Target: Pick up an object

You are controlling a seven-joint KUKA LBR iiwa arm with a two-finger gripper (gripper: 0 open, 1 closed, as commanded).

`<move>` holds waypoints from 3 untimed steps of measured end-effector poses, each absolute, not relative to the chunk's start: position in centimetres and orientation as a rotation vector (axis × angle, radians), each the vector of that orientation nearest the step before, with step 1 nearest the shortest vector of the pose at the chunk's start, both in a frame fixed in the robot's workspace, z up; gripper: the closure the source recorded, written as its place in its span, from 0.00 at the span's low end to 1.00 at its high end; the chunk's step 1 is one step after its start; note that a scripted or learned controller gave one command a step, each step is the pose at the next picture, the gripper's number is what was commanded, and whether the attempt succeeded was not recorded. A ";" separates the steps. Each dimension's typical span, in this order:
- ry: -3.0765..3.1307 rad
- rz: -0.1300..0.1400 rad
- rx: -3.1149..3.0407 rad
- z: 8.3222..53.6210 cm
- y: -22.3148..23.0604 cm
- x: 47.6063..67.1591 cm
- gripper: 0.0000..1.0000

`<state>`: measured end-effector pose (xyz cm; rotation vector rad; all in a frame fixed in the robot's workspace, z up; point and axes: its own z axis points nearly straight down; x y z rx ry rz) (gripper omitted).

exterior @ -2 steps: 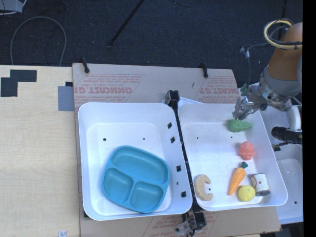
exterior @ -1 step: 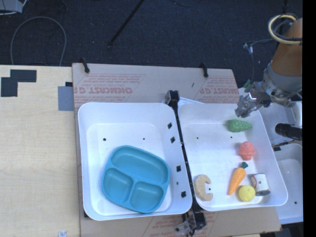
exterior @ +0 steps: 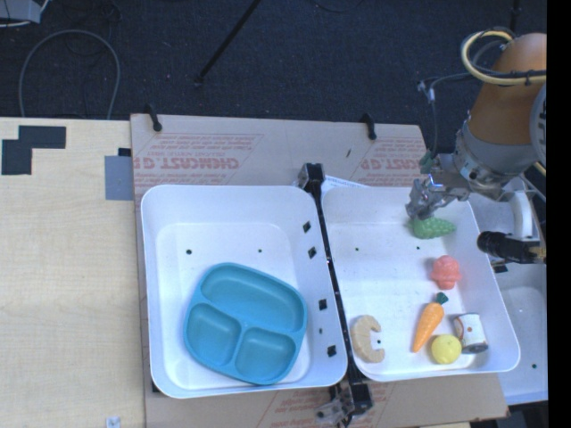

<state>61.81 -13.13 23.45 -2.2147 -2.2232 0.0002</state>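
My gripper (exterior: 425,201) hangs over the far part of the right bin (exterior: 393,230), right above a green leafy toy (exterior: 433,228). The toy's top edge meets the gripper's tip; whether it is gripped or just lies beneath is unclear. Nearer the front of the same bin are a pink-red round toy (exterior: 445,271), an orange carrot (exterior: 428,325), a yellow ball-like fruit (exterior: 445,349), a small white can (exterior: 471,332) and a beige C-shaped piece (exterior: 367,338).
The left bin (exterior: 178,217) holds a blue divided plate (exterior: 245,322). A black divider (exterior: 323,266) runs between the two bins. The grey and orange arm (exterior: 504,105) comes in from the upper right. Pale wooden bench surface lies to the left.
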 end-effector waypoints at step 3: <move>-2.222 0.005 -2.213 23.4 1.3 55.6 1.00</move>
